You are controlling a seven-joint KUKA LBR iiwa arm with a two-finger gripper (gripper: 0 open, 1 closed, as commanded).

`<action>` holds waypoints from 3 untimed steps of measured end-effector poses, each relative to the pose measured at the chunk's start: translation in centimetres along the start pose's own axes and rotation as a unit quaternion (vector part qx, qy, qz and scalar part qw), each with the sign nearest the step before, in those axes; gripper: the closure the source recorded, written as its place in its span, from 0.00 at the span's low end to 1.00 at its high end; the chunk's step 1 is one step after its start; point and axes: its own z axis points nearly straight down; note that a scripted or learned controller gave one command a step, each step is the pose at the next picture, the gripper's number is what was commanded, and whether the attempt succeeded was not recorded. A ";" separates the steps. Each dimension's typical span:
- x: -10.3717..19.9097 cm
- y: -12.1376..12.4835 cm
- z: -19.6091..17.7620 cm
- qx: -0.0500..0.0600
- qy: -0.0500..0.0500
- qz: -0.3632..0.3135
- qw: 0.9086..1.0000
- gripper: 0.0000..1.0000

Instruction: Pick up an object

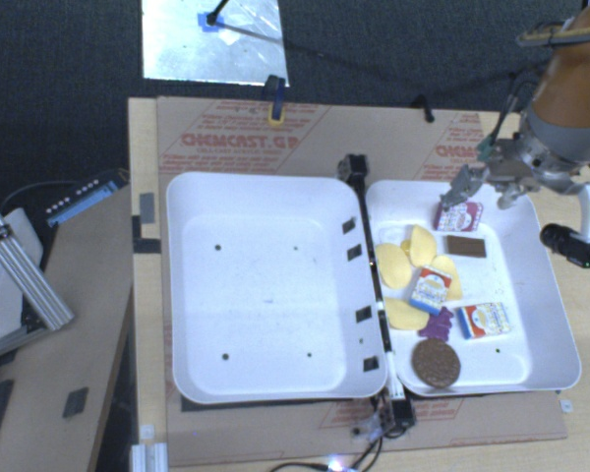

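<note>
The right bin (556,347) holds several small items. A pink and white packet (460,215) lies at its far end, with a brown bar (465,247) just in front of it. Yellow chip-shaped pieces (409,264) lie along the left wall. A small red and white carton (431,290) lies on them, and a second carton (484,320) rests to its right. A purple piece (436,324) and a round brown cookie (437,363) sit near the front. My gripper (487,191) hovers over the bin's far end, open. Its left finger (463,186) is just above the pink packet, and nothing is between the fingers.
The left bin (187,293) sits beside the right one, with black clips (354,226) along the shared wall. Both rest on a cardboard sheet (236,136). A metal plate (211,28) lies on the dark floor behind. A black fitting (568,244) sticks in at the right edge.
</note>
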 end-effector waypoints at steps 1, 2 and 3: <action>0.0 0.1 -1.1 -0.002 0.000 -0.001 1.000 1.00; 3.7 -8.8 -27.1 -0.010 0.000 -0.002 1.000 1.00; 8.4 -12.4 -27.7 -0.001 0.001 -0.003 1.000 1.00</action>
